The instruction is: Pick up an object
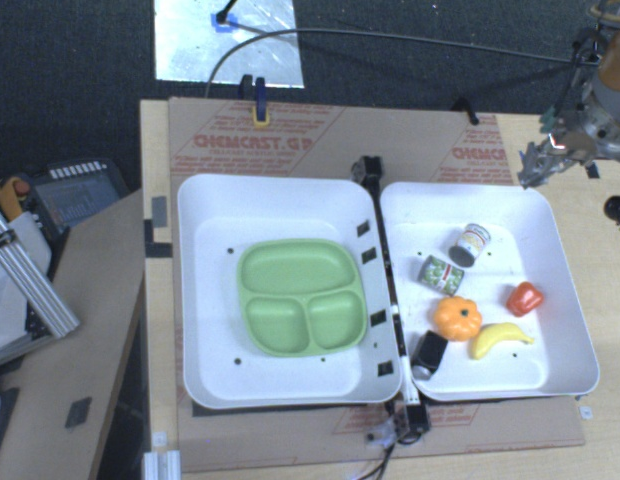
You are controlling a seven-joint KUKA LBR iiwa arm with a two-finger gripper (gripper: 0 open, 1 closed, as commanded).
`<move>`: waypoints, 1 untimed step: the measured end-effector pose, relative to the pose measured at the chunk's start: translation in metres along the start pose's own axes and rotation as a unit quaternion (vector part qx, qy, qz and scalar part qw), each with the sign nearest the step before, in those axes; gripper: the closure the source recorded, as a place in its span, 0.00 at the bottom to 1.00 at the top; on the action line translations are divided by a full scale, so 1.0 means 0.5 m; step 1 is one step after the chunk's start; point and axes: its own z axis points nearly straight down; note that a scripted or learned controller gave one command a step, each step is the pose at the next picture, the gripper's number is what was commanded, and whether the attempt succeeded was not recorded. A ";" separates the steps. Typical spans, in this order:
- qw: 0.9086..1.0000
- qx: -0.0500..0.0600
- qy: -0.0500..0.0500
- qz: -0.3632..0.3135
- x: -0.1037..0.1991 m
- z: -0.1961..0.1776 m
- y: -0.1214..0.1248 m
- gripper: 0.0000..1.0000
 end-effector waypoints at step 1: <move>1.000 0.002 0.001 -0.001 0.090 0.013 -0.007 1.00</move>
